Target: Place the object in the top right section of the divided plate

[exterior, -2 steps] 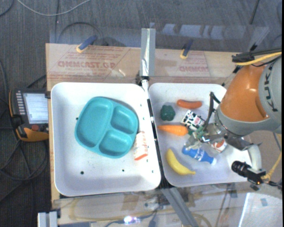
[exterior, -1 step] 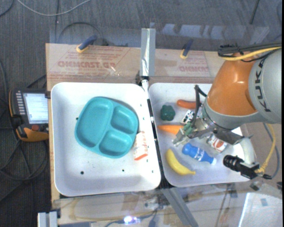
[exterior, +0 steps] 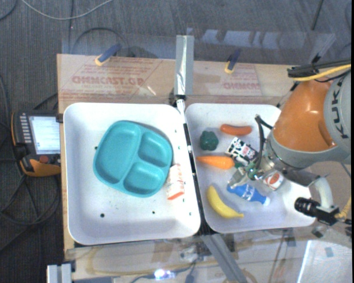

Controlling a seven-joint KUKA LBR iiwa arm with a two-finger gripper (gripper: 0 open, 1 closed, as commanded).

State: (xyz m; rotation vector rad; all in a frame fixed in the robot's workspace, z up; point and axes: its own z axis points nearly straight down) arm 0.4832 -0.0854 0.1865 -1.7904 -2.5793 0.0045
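On the far left, off the bench, sits a small screen [exterior: 44, 133] in an orange and black case.

Next comes the left bin [exterior: 82, 217]. A blue plate [exterior: 133, 158] lies in it. The plate has three parts, one big and two small. Just to the right of the plate, touching its edge, is a small white and orange bottle [exterior: 176, 183]. It lies on its side. Its long way runs up and down the picture, with a little lean, and the orange end is at the bottom.

Then comes the right bin [exterior: 271, 220]. A dark green lump [exterior: 209, 139] sits near its top left. A carrot [exterior: 215, 162] lies flat below that, with its long way going across. A sausage [exterior: 236, 130] lies above it, also going across. A yellow banana [exterior: 223, 203] curves near the bottom. A white box with black marks [exterior: 241, 151] is near the middle, and a blue packet [exterior: 249, 194] lies below it.

The gripper [exterior: 255, 171] is low over the blue packet, under the big orange and grey arm [exterior: 310, 122]. I cannot tell how wide it is, or if it has hold of anything.
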